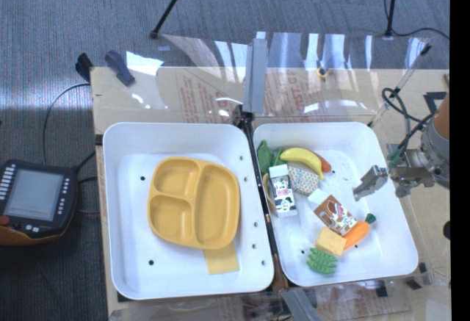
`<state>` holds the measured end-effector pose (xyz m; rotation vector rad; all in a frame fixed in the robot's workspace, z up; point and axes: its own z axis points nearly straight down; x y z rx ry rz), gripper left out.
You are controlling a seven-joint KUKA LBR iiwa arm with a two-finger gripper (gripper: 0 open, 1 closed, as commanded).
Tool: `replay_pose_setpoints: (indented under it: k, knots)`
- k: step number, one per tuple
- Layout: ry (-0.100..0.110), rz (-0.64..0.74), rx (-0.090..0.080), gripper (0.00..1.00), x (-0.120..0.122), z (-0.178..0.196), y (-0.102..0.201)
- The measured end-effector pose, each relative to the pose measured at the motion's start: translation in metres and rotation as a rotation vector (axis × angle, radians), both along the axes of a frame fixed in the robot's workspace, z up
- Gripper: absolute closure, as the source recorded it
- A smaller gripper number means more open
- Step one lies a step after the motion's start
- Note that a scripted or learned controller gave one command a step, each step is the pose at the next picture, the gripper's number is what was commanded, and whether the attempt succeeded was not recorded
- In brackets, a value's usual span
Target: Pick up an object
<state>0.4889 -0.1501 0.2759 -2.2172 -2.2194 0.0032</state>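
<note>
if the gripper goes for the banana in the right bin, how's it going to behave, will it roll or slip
The banana looks like smooth toy plastic, so probably light, stiff and a bit slippery. Its curved shape would likely rock or pivot rather than roll. It lies against neighbouring toys, so a push may shift them too.

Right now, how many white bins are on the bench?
2. The left bin holds a yellow tray; the right bin holds small toys.

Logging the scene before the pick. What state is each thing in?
Tray: upright in left bin, compartments bare.
Banana: lying in right bin.
Milk carton: lying flat.
Carrot: lying beside cheese.
End effector: above right bin, holding nothing visible.
</note>
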Motion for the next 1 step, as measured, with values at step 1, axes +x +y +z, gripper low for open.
replay_pose_setpoints:
  k: [1]
  knots:
    - [0.014, 0.048, 0.003, 0.0, 0.0474, -0.1302, 0.0465]
